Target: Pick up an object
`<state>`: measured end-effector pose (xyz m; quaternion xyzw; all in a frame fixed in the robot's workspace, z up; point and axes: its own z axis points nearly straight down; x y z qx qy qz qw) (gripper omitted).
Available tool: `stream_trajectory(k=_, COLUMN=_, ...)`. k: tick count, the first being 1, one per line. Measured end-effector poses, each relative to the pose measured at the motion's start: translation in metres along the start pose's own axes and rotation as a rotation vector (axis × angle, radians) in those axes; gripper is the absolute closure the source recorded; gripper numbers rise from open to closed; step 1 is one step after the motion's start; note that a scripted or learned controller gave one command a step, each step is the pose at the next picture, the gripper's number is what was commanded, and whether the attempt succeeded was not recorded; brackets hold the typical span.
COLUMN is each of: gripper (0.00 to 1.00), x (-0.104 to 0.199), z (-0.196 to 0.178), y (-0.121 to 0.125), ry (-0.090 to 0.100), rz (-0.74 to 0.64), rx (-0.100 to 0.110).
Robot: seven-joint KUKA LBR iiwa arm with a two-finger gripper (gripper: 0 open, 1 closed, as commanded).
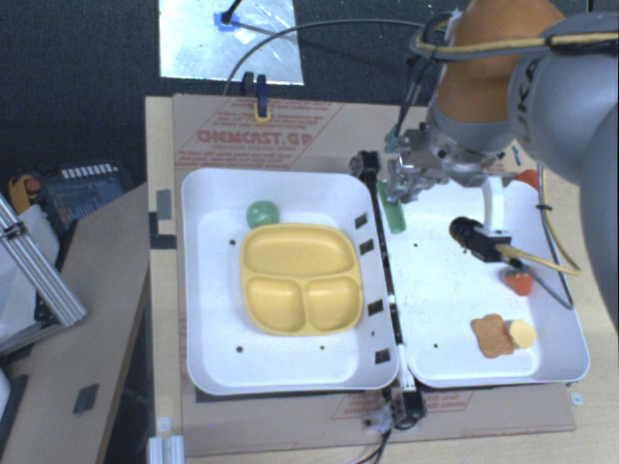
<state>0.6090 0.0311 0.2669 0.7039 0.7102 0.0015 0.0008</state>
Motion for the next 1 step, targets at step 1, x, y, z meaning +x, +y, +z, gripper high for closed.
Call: stream_trajectory(k=1, gripper=1.0, x=0.0474, z=0.031, y=0.0113, ry=0.0, rz=0.0, rx=0.004)
